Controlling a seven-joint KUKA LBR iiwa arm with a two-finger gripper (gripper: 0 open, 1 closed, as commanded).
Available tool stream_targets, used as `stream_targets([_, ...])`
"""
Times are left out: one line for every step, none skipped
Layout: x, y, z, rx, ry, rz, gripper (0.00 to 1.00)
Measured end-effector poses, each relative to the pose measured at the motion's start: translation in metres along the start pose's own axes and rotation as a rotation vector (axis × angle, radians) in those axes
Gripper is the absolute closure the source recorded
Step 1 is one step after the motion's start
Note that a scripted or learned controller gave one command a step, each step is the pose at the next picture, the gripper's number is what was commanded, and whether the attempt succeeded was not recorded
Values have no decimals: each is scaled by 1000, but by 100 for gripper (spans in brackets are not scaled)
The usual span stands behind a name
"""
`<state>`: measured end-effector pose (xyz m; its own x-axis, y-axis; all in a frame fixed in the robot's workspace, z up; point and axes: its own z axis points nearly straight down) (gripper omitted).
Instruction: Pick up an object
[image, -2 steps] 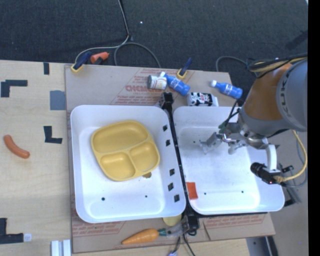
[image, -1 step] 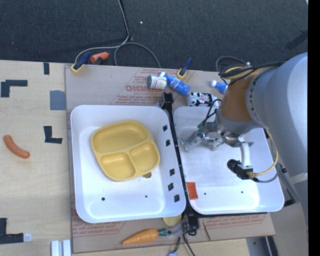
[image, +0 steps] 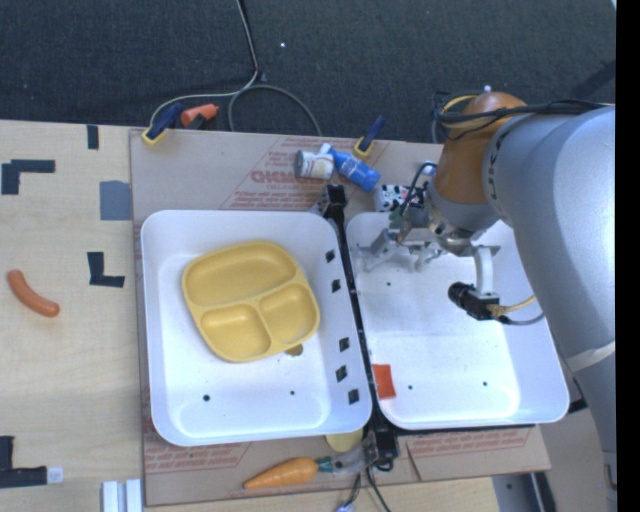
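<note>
A small orange-red block (image: 382, 380) lies flat near the front left corner of the right bin (image: 520, 400). A yellow divided plate (image: 250, 298) rests in the left bin (image: 170, 400), with a small brown scrap (image: 293, 350) peeking out at its front edge. My gripper (image: 404, 250) hangs over the far left part of the right bin, well behind the block. Its two silvery fingers (image: 374, 247) are spread apart, open, with nothing between them.
The grey arm (image: 560, 200) covers the right bin's far right side. A blue and white bottle (image: 338, 165) lies behind the bins. A carrot (image: 283, 473) lies in front of them, and a sausage (image: 32, 293) sits on the bench at far left.
</note>
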<state>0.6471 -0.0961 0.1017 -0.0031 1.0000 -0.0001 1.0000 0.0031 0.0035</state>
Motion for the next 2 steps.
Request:
stream_targets([-10, 22, 18, 4, 1, 1, 0])
stream_targets([-10, 22, 6, 1, -3, -1, 100])
